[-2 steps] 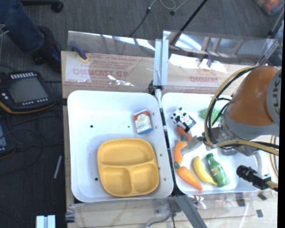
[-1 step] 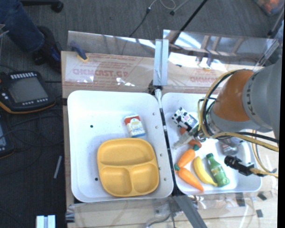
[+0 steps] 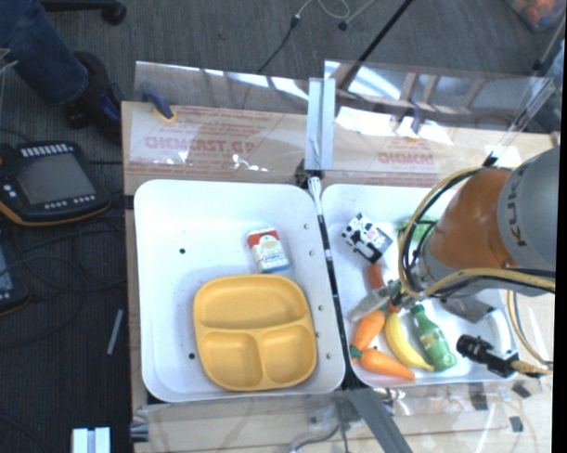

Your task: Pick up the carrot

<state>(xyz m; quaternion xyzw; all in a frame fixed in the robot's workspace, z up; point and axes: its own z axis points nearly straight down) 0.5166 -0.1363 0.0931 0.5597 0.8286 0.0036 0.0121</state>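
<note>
While my hand hung over the carrot in the right bin, I could not tell its opening; the banana touching the carrot could be grabbed instead.

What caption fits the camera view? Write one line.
KUKA arm's gripper poised over carrots, banana in right bin.
</note>
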